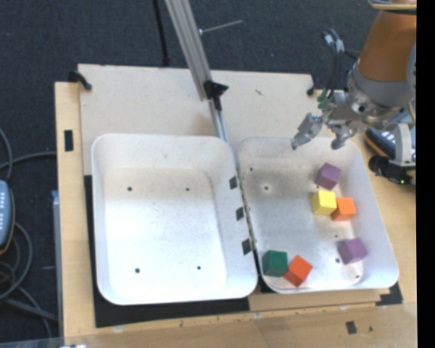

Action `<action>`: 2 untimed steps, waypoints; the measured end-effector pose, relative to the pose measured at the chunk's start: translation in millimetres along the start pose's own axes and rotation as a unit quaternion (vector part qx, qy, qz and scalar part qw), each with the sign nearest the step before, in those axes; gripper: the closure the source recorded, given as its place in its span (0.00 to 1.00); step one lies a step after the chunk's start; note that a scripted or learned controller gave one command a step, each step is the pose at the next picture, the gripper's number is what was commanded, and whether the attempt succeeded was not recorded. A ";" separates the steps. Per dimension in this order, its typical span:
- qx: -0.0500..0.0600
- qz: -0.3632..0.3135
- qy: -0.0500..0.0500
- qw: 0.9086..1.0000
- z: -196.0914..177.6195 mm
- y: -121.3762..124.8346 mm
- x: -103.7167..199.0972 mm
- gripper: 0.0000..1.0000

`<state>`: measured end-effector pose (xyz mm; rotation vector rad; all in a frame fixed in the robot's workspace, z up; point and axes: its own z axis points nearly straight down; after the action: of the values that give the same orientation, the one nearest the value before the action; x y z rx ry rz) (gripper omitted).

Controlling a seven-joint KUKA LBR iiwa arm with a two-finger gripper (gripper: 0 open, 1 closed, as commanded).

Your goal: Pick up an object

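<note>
Gripper [321,134] above back edge of right bin [377,223], fingers apart and holding nothing, purple cube [328,175] just below it

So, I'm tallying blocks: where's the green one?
The green block sits in the right bin, near its front-left corner, touching an orange block.

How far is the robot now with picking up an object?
Done: nothing lifted yet; all six blocks lie in the right bin. In hand: the open gripper hangs over that bin's far edge, holding nothing. Left: descend onto a block, perhaps the nearest purple block, close the fingers and lift.
</note>
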<state>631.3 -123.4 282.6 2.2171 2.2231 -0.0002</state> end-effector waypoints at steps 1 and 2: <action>0.004 0.003 0.000 1.000 67.6 -24.3 -39.8 0.00; -0.003 -0.001 0.000 1.000 162.4 -49.2 -82.3 0.00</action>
<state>582.5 -206.0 120.3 2.2121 2.2222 0.0046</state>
